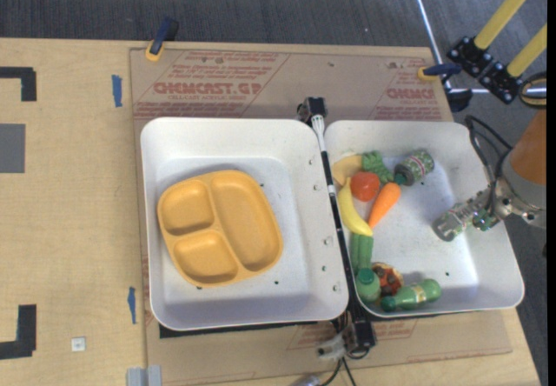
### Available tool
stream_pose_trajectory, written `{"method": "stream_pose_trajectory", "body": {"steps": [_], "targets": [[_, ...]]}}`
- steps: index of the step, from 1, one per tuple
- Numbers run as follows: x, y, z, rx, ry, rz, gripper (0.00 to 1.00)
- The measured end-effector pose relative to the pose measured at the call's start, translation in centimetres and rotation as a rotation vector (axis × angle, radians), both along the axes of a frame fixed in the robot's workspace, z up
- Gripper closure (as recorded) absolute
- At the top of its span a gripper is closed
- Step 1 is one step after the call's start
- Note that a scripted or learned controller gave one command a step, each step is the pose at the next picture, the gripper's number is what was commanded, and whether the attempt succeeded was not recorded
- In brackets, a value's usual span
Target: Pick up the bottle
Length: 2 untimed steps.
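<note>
The bottle [417, 293] is green with a red-and-yellow label and lies on its side at the front edge of the right bin [499, 267]. My gripper [450, 224] hangs over the right half of that bin, reaching in from the right, behind the bottle and a little to its right. Nothing shows in its grasp. Bare bin floor separates it from the bottle.
A grey-green can [415, 166] lies at the back of the right bin. A carrot [384, 203], tomato [365, 186], banana [350, 210] and green vegetables [363, 247] crowd its left side. The left bin [165, 149] holds a yellow divided plate [219, 224].
</note>
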<state>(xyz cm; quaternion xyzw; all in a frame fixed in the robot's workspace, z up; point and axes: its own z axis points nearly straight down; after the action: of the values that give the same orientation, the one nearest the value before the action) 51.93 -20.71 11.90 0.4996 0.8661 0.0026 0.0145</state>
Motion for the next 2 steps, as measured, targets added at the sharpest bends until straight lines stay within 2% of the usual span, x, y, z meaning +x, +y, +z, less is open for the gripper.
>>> {"method": "stream_pose_trajectory", "body": {"steps": [1,2], "targets": [[-0.33,0.75,-0.22,0.003,0.003,0.046,1.0],[-0.31,0.62,-0.24,-0.006,0.0,0.174,1.0]]}}
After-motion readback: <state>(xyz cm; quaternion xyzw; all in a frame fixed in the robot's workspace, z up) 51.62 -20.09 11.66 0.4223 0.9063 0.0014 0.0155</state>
